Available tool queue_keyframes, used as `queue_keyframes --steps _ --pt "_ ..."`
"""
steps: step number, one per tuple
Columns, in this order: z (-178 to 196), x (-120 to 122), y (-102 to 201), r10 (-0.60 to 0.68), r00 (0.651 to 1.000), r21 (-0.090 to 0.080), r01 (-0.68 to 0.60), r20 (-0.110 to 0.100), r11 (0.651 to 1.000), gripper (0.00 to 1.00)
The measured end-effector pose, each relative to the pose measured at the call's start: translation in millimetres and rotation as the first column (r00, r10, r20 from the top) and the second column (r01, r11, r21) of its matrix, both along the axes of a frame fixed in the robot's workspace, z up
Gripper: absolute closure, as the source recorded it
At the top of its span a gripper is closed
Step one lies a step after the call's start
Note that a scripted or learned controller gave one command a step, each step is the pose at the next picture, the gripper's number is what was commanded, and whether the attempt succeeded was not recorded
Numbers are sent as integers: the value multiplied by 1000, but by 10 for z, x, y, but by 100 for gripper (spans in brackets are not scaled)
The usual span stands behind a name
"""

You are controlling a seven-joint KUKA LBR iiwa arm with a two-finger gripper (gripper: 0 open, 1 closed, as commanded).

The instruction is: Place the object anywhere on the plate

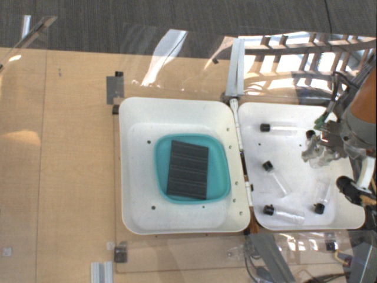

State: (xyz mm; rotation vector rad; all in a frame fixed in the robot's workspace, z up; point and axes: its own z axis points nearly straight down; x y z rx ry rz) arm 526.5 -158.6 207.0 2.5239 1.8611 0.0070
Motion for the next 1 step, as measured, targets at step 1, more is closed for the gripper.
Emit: queue_keyframes --steps 1 --pt "-511 -379 559 39 999 2 -39 -4 999 100"
